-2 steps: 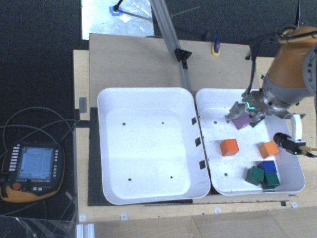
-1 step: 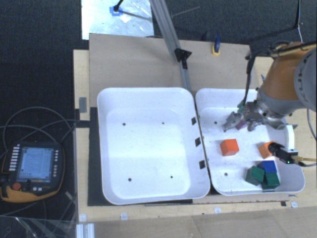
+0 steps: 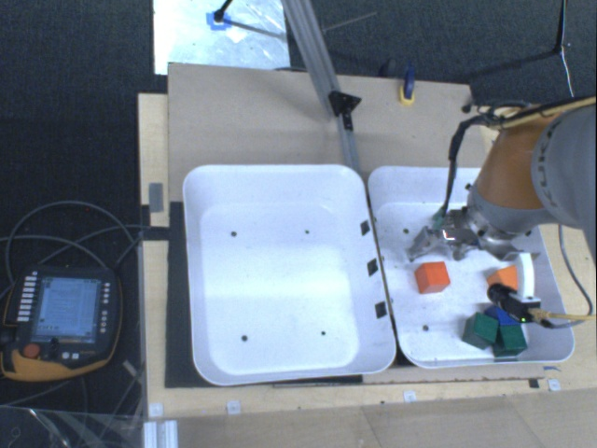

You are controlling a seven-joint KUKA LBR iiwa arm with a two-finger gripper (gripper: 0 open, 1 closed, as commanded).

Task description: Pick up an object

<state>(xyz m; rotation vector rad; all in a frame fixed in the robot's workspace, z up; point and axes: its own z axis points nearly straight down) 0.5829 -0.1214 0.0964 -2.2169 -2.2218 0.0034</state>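
Reaching into the right bin (image 3: 401, 187) with jaws spread apart and nothing between them. Poised near that bin's middle, just behind an orange cube (image 3: 431, 276); hard to tell whether touching it or a little clear of it. Carried on the grey arm (image 3: 522, 171) with its orange band, coming in from the right over the bin's far right corner.

Further right in the same bin, against the right wall, a second orange block (image 3: 505, 275), partly hidden. Toward the near right corner, a blue block (image 3: 505, 315) wedged between two green blocks (image 3: 482, 329), all three touching.

Just beside, to the left, the left bin (image 3: 270, 177), wall against wall with the right one. Under both, the tan desk (image 3: 252, 110), with a blue clamp (image 3: 408, 88) on its far edge. Well apart, left of the desk on the dark floor, a teach pendant (image 3: 61, 323) with its cable looped round it.
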